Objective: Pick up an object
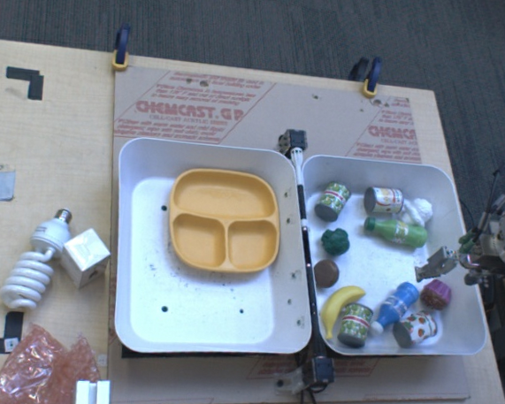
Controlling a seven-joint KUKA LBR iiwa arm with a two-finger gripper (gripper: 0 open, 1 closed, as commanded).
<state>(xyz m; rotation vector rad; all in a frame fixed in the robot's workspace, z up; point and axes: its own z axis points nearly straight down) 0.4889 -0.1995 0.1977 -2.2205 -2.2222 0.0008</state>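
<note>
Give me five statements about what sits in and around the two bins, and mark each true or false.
1. The yellow divided tray lies in the left bin. True.
2. The banana lies in the left bin. False: it lies in the right bin, near its front edge.
3. The spiral light bulb lies outside both bins, on the bench to the left. True.
4. The green bottle stands upright. False: it lies on its side.
5. The gripper is over the left bin. False: it is at the right bin's right side, above the dark red object.
</note>
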